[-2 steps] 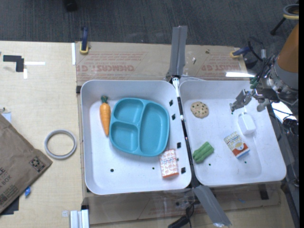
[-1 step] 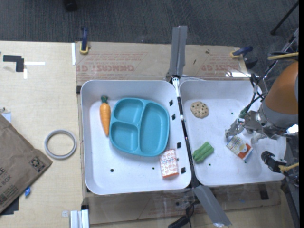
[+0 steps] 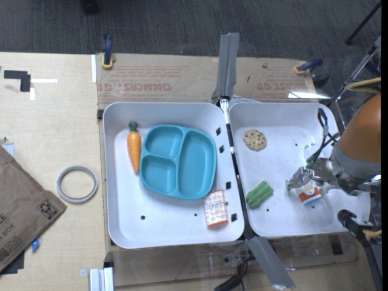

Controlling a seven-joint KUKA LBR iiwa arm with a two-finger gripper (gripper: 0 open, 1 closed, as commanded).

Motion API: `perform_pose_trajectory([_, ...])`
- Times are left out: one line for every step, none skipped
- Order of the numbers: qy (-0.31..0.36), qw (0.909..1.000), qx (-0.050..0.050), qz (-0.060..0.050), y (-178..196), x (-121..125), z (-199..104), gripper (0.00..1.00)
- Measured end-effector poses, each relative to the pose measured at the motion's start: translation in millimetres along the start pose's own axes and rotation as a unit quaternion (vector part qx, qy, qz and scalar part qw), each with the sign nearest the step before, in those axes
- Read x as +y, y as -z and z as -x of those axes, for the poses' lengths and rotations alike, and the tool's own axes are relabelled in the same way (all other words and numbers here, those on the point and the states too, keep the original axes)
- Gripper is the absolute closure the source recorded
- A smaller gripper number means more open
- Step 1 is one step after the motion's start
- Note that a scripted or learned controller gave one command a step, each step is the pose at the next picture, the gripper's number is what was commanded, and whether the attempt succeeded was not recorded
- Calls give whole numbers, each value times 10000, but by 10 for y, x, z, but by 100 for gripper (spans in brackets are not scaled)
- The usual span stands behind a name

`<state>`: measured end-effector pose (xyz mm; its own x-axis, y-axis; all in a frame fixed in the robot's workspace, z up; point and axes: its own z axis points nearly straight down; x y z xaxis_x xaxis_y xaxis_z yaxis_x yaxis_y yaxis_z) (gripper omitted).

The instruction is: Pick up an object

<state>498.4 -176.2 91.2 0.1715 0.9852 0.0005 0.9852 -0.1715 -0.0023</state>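
At the right of the frame the grey arm's gripper (image 3: 301, 181) hangs low over the right white bin (image 3: 274, 226), directly beside a small white carton with red and blue print (image 3: 310, 194). That carton looks the likeliest target, since the jaws sit just at its upper left edge; whether they are spread or closed on it I cannot tell, as metal and cables blur together there. Two other loose candidates share this bin: a round chocolate-chip cookie (image 3: 255, 140) near its upper left and a green pickle-shaped toy (image 3: 259, 194) at lower centre. The left white bin (image 3: 121, 226) keeps a teal divided plastic plate (image 3: 179, 160), an orange toy carrot (image 3: 134, 150) and a pink wafer packet (image 3: 216, 209), well apart from the arm.
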Motion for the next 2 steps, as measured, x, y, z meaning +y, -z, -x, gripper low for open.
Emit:
perform_pose_trajectory([-11, 10000, 0, -4, 85, 1, 5, 100])
perform_pose_trajectory([-732, 9973, -8, -2, 1084, -304, -532, 100])
